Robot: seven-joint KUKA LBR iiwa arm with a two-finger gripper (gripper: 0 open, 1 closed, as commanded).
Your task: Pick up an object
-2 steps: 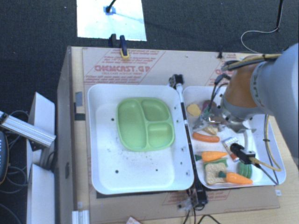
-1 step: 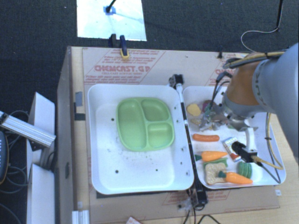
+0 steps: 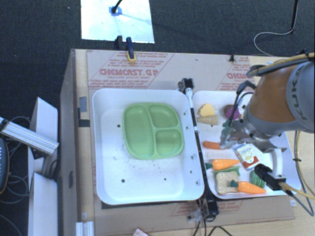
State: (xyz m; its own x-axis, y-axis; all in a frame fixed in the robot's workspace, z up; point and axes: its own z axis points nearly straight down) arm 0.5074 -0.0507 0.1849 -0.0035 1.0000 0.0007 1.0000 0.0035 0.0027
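The right bin (image 3: 290, 146) holds several toy foods. At its far left lie a yellow cheese wedge (image 3: 207, 109) and a tan bread piece (image 3: 209, 120), with a purple item (image 3: 231, 112) to their right. An orange carrot (image 3: 210, 144) lies mid-left, a second carrot (image 3: 225, 163) below it, and a third carrot (image 3: 251, 187) rests by a toast slice (image 3: 225, 181) at the front. My gripper (image 3: 227, 138) hangs low over the bin's middle, just right of the first carrot and left of a red and white carton (image 3: 246, 155).
The left bin (image 3: 110, 181) bears a green divided plate (image 3: 151, 130). A black divider rail (image 3: 195, 132) runs between the two bins. The arm's grey and orange body (image 3: 278, 104) covers the right bin's far right part.
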